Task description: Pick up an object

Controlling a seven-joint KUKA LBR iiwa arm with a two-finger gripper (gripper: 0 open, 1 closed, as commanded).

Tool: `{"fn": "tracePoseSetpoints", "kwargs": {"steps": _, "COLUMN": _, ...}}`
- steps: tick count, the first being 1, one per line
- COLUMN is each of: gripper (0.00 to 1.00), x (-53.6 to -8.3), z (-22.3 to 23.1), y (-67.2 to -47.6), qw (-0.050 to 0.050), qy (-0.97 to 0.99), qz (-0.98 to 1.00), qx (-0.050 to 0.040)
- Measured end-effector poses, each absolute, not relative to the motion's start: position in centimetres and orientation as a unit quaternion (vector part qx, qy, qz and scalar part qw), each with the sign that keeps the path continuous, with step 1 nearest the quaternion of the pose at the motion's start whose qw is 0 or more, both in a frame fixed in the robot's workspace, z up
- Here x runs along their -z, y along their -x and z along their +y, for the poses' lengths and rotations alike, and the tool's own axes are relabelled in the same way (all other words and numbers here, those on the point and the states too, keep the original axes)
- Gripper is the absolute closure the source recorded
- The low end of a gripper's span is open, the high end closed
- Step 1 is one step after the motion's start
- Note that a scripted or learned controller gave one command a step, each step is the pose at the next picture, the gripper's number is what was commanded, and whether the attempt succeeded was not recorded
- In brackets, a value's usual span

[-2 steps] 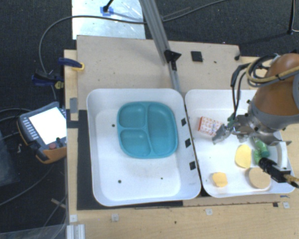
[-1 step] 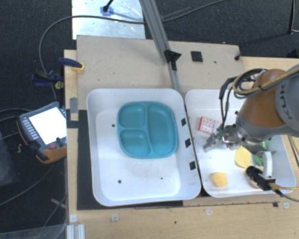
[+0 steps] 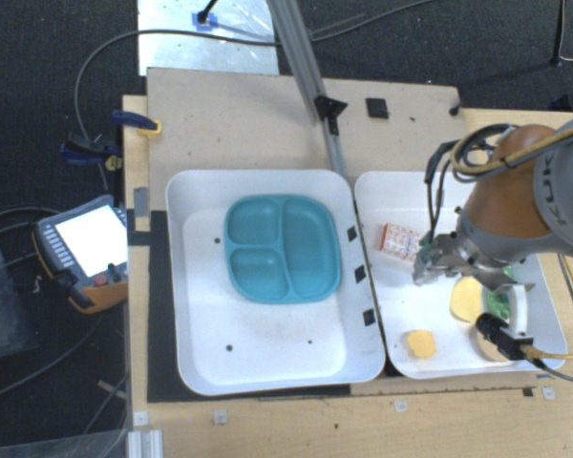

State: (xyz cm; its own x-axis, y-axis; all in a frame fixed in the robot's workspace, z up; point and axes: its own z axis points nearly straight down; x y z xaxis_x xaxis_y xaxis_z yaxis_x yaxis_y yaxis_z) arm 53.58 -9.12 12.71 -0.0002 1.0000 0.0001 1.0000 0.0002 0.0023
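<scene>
While the grey arm (image 3: 540,194) with its orange band reached in from the right, its gripper (image 3: 426,265) hung low over the right bin (image 3: 377,284), near that bin's left half; whether it was spread or pinched could not be told from above. Just left of it lay a small red-and-white box (image 3: 398,241), flat and rectangular, near but seemingly apart from the tool. Right of the gripper sat a pale yellow oval piece (image 3: 465,300), smooth and matte, with something green (image 3: 499,303) partly hidden beside it. A smaller, rounder yellow lump (image 3: 421,343) lay near the bin's front wall, well clear of the rest. The left bin (image 3: 201,342), glossy white plastic with rounded corners, held a teal tray (image 3: 283,248) split into three compartments, leaving bare floor along its front and left edges. The two bins touched along a shared rim, marked by black tabs (image 3: 360,273). Cables (image 3: 449,170) looped over the wrist
</scene>
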Motion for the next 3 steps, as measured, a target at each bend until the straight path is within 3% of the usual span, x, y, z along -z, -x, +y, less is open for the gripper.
{"fn": "tracePoseSetpoints", "kwargs": {"steps": 3, "gripper": 1.0, "x": -28.2, "z": -8.7, "y": -54.8, "qw": 0.003, "qy": -0.705, "qz": 0.709, "qx": -0.0021}}
